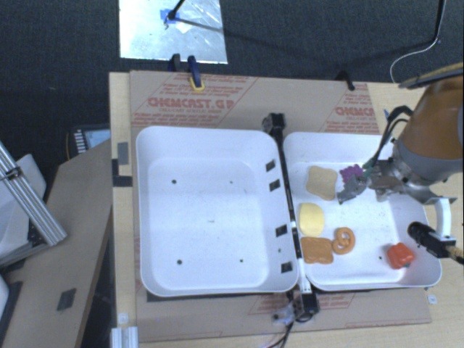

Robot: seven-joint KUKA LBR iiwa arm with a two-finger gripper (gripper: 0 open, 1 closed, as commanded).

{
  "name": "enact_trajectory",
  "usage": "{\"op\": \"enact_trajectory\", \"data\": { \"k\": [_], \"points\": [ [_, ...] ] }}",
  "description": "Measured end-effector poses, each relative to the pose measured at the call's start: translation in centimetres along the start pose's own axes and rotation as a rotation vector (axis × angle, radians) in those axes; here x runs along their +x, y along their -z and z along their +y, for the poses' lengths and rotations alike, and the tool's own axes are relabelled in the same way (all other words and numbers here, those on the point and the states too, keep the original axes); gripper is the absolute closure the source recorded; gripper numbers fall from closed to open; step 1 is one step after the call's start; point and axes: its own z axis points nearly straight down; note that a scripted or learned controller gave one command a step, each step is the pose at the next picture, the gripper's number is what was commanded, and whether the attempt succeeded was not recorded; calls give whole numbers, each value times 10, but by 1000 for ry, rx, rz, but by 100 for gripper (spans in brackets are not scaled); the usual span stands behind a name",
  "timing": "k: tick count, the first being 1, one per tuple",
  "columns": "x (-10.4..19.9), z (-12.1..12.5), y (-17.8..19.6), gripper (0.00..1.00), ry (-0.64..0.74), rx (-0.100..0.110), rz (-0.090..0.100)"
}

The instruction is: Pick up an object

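Here, end effector hangs over right bin.

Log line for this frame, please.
phase: reaching | gripper: over right white bin, beside small purple object | grasp: unclear | right bin: pale beige piece, orange ring, red block

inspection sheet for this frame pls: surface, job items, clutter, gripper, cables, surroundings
Surface: bench with left bin and right bin side by side.
Job's things: in the right bin, purple piece, beige slab, yellow lump, brown piece, pretzel, red piece.
Clutter: nothing seen.
Gripper: over the right bin beside the purple piece; grasp unclear.
Cables: black cable top right.
Surroundings: foil sheet, dark floor.
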Motion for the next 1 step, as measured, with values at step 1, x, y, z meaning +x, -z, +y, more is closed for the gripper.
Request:
{"op": "enact_trajectory", "data": {
  "k": [1],
  "points": [
    [0,1,11,100,2,-2,0]
  ]
}}
